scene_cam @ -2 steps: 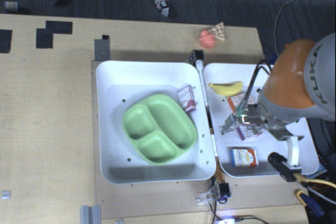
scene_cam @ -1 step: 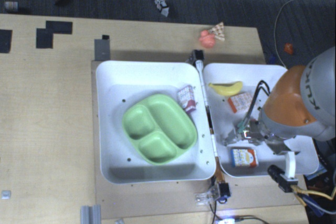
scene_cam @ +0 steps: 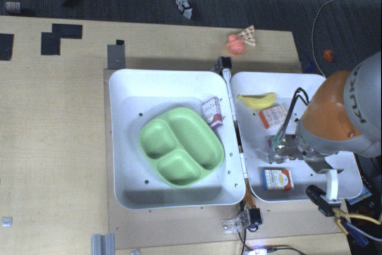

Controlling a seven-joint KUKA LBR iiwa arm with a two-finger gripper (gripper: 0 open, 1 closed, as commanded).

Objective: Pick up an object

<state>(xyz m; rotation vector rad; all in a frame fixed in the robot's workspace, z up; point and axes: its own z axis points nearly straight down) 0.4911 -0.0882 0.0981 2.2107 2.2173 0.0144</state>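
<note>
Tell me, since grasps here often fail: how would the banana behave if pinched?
The banana looks smooth and curved, so it may slip or swivel between fingers. It lies beside the right bin's far wall, likely limiting finger room. It seems light.

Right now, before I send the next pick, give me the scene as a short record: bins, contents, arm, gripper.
left bin: green divided plate; small red and white packet at the plate's upper right edge
right bin: yellow banana at the top; orange and white packet just below it; small carton near the bottom
arm: over the right bin, reaching in from the right
gripper: low over the bin floor, between orange packet and carton; finger state unclear
bench outside bins: pink object above the right bin
</note>
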